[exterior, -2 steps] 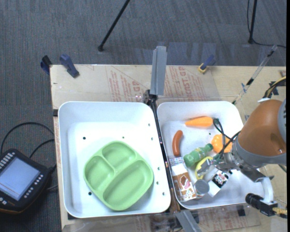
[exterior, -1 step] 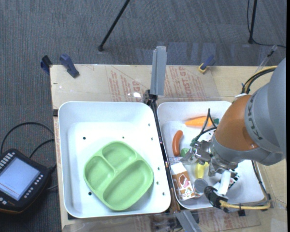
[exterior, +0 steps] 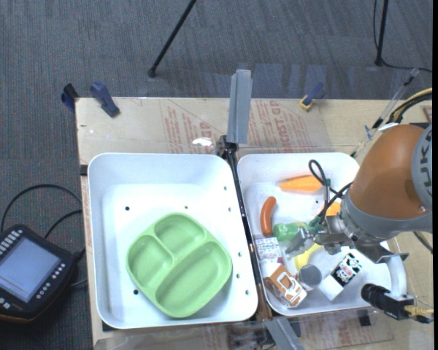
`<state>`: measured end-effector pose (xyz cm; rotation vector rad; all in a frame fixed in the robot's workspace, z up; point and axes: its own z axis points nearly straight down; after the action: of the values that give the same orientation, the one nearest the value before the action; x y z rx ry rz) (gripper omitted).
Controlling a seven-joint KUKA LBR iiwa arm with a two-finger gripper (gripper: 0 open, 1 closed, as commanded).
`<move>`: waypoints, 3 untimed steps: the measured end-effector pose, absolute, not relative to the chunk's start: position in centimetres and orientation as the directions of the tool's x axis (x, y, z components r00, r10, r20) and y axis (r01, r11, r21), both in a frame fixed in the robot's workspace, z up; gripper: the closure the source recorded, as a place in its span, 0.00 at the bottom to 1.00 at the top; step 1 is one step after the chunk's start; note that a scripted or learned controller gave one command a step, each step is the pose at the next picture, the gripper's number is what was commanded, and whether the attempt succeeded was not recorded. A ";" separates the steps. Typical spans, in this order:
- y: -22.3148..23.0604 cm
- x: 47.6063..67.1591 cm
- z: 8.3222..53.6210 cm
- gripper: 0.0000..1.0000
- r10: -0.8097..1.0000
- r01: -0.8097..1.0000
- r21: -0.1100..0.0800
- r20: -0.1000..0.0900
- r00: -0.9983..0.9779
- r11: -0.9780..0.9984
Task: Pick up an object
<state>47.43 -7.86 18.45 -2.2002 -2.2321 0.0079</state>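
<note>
The right bin (exterior: 328, 160) holds a jumble of small things. An orange carrot (exterior: 301, 184) lies at the back, with a red-orange sausage (exterior: 267, 214) to its left. Low over the middle of this bin, my gripper (exterior: 312, 236) sits right beside a green object (exterior: 287, 231) and above a yellow piece (exterior: 307, 254). Nothing can be seen held. Toward the front lie a small printed carton (exterior: 268, 250), an orange-brown box (exterior: 286, 286), a grey can (exterior: 309, 275) and a white cylinder with a black-and-white label (exterior: 340, 275).
The left bin (exterior: 109, 181) holds a green divided plate (exterior: 179, 264). A grey upright post (exterior: 240, 108) stands behind the join of the two bins. Blue clamps (exterior: 104, 98) grip the bench's back edge. A teach pendant (exterior: 22, 268) lies on the floor at left.
</note>
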 end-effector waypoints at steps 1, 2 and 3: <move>-5.1 48.4 26.2 0.00 1.000 1.000 -0.008 0.000 -0.013 0.013; -14.1 52.0 19.7 0.00 0.999 0.999 -0.009 0.001 0.048 -0.048; -16.6 47.6 11.6 0.00 0.998 0.998 0.000 0.003 -0.056 0.056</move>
<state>47.61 -16.62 11.56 -2.1564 -2.2817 -0.0026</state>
